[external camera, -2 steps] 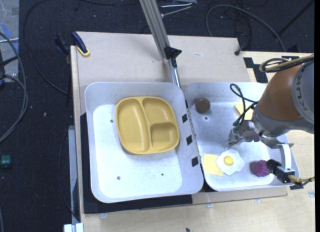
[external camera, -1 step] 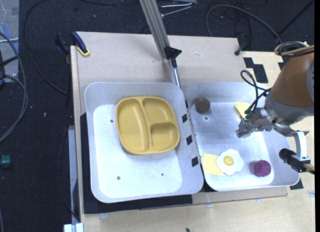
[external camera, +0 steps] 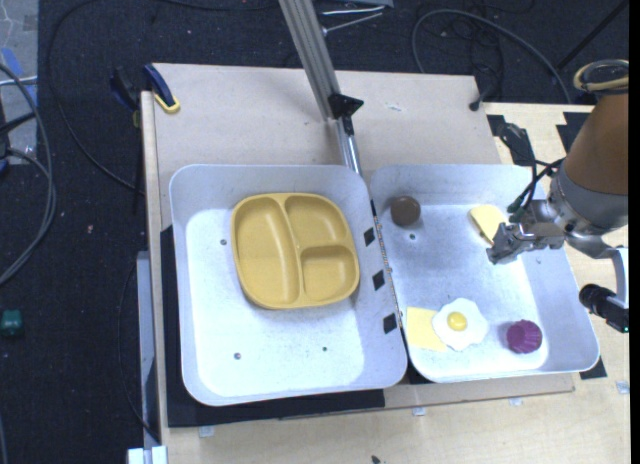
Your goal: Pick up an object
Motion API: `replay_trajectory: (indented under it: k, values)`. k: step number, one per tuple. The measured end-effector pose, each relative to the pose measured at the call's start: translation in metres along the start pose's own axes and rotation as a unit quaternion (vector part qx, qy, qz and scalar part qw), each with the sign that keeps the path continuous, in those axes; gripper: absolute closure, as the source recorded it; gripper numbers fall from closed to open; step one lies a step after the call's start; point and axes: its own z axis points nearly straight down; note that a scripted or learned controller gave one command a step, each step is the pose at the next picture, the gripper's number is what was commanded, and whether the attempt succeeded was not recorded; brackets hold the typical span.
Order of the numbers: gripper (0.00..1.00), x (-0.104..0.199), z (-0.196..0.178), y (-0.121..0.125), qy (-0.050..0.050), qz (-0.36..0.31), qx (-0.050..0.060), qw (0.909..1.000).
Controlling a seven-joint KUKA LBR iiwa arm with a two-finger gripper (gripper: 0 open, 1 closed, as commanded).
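Observation:
The right bin [external camera: 440, 272] holds a small brown ball [external camera: 405, 211] near its back left, a pale yellow piece [external camera: 484, 220] at the back right, a yellow cheese slice [external camera: 421, 329] and a fried egg [external camera: 459, 323] at the front, and a purple ball [external camera: 524, 336] at the front right. My gripper [external camera: 503, 246] hangs over the right side of this bin, just in front of and beside the pale yellow piece. Nothing shows between its fingers.
The left bin [external camera: 215, 342] bears a yellow divided plate [external camera: 295, 250]. A metal pole [external camera: 312, 37] slants in from the back and ends between the bins. The arm's grey body [external camera: 600, 167] covers the right bin's far right edge.

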Motion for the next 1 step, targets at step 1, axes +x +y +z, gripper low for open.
replay_trajectory:
  k: [1]
  values:
    - [1.00, -0.0004, -0.0533, 0.0017, 0.000, -0.001, -0.001, 1.0000]
